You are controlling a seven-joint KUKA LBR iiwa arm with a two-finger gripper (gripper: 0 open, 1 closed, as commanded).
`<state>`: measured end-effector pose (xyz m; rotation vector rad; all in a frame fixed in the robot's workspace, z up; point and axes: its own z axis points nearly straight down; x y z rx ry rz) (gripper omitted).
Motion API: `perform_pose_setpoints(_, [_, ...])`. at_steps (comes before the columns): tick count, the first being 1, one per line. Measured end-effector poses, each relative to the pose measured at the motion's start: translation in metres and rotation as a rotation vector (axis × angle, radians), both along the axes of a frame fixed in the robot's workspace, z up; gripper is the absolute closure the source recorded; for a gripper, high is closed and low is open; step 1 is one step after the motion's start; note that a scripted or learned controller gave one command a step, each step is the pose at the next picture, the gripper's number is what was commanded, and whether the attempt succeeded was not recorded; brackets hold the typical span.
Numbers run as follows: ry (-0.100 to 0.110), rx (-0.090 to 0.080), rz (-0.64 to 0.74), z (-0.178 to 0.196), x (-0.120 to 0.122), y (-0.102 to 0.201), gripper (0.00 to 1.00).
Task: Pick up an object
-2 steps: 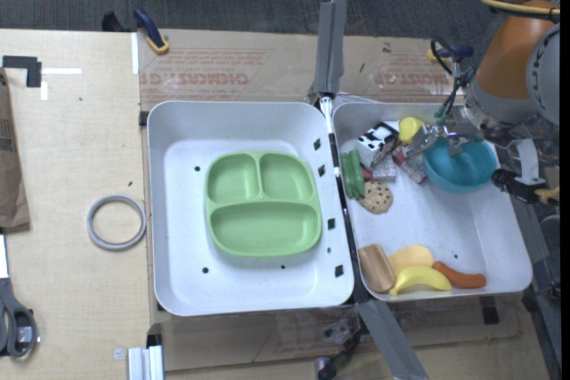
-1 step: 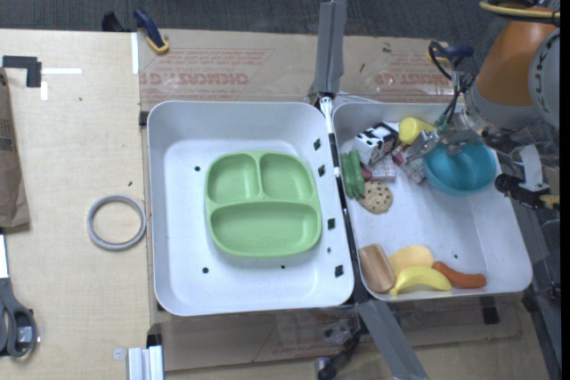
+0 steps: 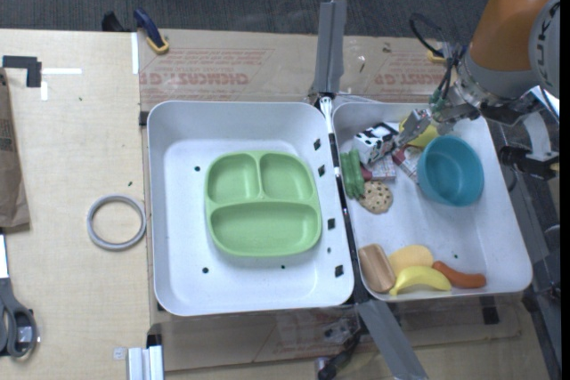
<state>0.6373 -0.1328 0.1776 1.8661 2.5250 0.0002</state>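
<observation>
From the left of the frame: a grey ring lies flat on the pale wooden surface, well apart from the bins. Centre: the left bin holds a green divided plate, lying flat and untouched. Right of centre: the right bin carries the loose objects. Along its left wall lie a green leafy piece and, just beside it, a chocolate-chip cookie; above them sits a small black-and-white item, too small to name. A blue bowl stands upright in the upper right part of this bin. At the bin's lower edge a tan bread-like piece, a yellow banana and an orange carrot lie close together. Upper right of the frame: the arm reaches down so that the pincer is at a cluttered spot of small yellow and red pieces, between the black-and-white item and the bowl. How wide the pincer stands, and whether anything lies between its tips, cannot be told here. Judged from this, the approach is made; a secure grasp and the lift remain to be shown, and every object appears to rest in its bin.
</observation>
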Motion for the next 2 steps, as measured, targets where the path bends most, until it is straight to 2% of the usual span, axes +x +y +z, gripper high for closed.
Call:
perform_pose_setpoints(1, [0.0,-0.002,0.133,-0.045,0.022,-0.067,0.0])
perform_pose_setpoints(2, [-0.001,-0.001,-0.068,-0.008,0.022,-0.063,0.0])
